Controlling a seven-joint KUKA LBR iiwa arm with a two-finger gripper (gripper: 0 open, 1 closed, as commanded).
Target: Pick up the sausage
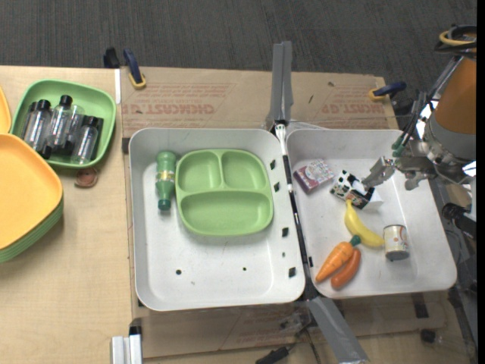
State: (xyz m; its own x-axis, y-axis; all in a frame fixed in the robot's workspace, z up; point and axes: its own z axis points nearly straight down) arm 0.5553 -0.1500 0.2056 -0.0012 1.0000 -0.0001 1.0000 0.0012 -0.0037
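While the gripper (pixel 369 186) hangs over the sausage (pixel 345 272), finger spread unclear

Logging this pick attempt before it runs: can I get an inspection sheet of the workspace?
Surface: two white bins, left bin and right bin, on a wooden bench.
Job's things: sausage in the right bin, beside the carrot, untouched.
Clutter: banana, can, purple packet, black-and-white toy; green tray and green bottle in the left bin.
Grippers: gripper low over the toy.
Cables: nothing seen.
Surroundings: clamps, dish of bottles, orange plates.
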